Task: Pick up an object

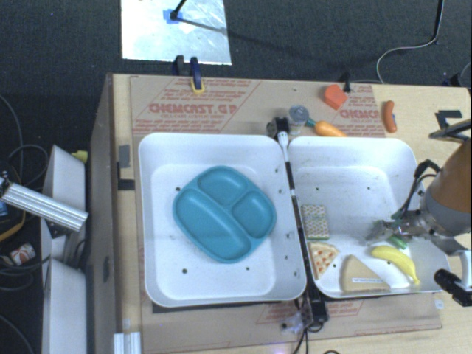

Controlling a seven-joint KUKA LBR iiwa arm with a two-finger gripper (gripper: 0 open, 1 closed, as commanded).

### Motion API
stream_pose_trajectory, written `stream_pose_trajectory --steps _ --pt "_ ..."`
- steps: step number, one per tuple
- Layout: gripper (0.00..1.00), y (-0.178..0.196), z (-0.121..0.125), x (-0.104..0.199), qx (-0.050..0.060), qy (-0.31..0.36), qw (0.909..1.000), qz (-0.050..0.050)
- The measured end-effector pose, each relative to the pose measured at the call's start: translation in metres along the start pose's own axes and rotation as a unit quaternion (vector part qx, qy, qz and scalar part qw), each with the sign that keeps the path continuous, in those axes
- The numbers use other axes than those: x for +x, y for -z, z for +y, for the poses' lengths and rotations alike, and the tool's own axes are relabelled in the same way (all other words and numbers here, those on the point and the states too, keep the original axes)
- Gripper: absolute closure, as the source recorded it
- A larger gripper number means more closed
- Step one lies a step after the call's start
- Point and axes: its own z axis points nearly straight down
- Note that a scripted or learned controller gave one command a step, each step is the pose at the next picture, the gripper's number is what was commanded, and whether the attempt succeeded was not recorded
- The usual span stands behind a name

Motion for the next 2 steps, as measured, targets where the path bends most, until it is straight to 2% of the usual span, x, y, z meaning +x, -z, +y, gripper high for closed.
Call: stream_pose_trajectory --steps 1,2 --pt "1.00 0.013 0.003 -0.003 -0.006 0.000 1.0000 -0.004" --pt "1.00 0.035 0.086 0.023 0.002 0.002 1.0000 0.001"
